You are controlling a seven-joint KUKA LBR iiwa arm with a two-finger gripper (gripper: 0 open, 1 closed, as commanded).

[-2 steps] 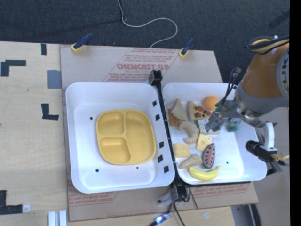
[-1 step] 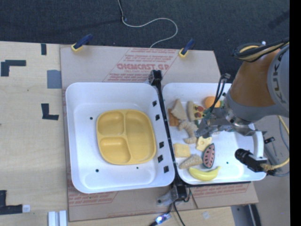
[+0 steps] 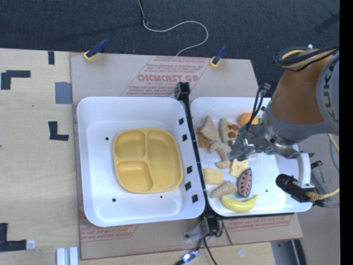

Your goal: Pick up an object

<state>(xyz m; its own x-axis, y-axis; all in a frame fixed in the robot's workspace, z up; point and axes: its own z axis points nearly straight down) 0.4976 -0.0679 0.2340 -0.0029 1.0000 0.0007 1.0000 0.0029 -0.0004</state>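
Gripper [image 3: 241, 146], finger state indiscernible, sits low over the right bin [image 3: 278, 202] clutter; nearest cheese wedge [image 3: 238, 167] judged light, rigid, smooth plastic, best pinched across its flat faces.

glossy plastic tray [image 3: 148, 160], matt cardboard sheet [image 3: 160, 76]

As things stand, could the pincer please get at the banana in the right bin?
Probably yes: the banana lies uncovered at the bin's near edge, with the pincer hovering just beyond it; only the watermelon slice crowds it.
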